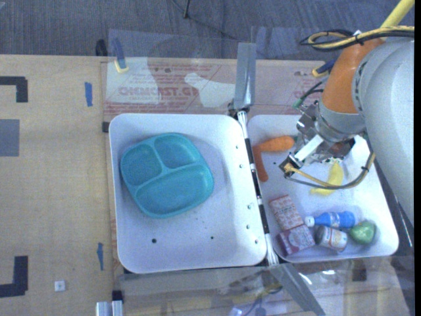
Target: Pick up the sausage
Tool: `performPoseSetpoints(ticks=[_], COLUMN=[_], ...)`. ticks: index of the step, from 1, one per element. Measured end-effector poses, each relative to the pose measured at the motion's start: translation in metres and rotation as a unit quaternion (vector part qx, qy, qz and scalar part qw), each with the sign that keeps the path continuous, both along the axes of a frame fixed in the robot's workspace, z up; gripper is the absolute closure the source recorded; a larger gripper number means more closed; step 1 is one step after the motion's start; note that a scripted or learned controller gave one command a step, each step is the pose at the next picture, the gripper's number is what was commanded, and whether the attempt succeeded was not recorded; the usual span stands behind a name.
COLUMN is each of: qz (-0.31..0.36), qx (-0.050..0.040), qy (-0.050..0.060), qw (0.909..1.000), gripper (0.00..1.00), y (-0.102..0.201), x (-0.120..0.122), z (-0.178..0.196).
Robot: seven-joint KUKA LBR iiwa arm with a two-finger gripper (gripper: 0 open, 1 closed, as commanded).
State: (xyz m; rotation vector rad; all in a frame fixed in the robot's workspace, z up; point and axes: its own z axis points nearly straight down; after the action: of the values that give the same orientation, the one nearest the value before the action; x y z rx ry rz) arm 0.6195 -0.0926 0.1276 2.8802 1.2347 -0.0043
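The sausage (260, 166) is a short orange-brown rod lying along the left wall of the right bin (385, 242), near its far corner. One end of it touches a brighter orange carrot (279, 143) that lies crosswise. My gripper (323, 145) hangs over the far middle of the right bin, to the right of the carrot and apart from the sausage. The wrist hides its tips.
A yellow banana (334, 178) lies just below the gripper. Toward the bin's front sit two red-pink packets (284, 210), a blue bottle (332, 219), a can (333, 238) and a green fruit (363, 231). The left bin (131, 249) holds a teal divided plate (166, 174).
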Motion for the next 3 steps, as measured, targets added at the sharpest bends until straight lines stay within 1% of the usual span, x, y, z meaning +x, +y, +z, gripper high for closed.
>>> performPoseSetpoints(ticks=[1, 3], qz=[0.143, 0.141], qx=[0.0039, 0.0033], qy=[0.002, 0.001], qw=[0.9897, 0.9899], gripper=[1.00, 1.00], y=[-0.005, -0.007], x=[0.025, 0.026], z=[-0.026, -0.006])
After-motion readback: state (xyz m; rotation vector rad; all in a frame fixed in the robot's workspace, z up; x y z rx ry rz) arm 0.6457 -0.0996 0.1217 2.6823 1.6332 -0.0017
